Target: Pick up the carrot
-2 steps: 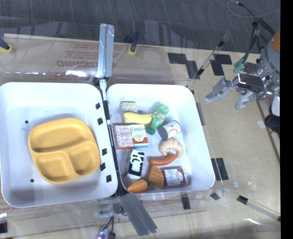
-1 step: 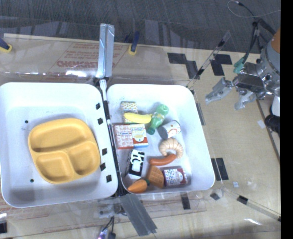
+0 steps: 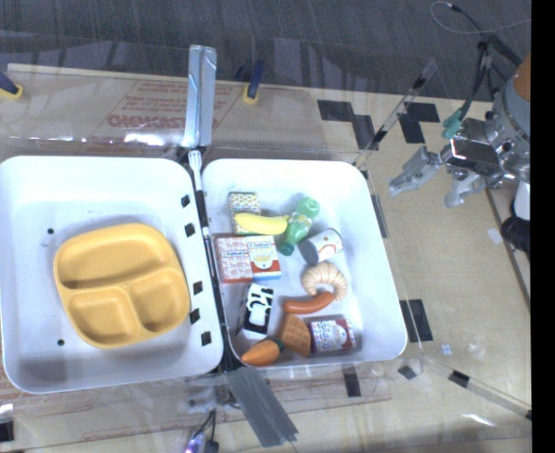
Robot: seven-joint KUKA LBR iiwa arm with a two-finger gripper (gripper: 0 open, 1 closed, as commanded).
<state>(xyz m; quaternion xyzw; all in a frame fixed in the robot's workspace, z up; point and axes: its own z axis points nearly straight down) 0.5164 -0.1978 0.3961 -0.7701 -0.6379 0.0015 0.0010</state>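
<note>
Arm at right edge, pincer [image 3: 435, 179] spread open — holding nothing

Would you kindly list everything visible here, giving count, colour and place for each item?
bins: two, white, side by side on the bench
tray: one, yellow, three compartments, left bin
carrot: one, orange, right bin's near left corner
banana: one, yellow, right bin, far part
bottle: one, green, right of the banana
croissant: one, tan, right bin's middle
sausage: one, orange-red, below the croissant
gripper: one, metal grey, right of the bins, above the bench
</note>
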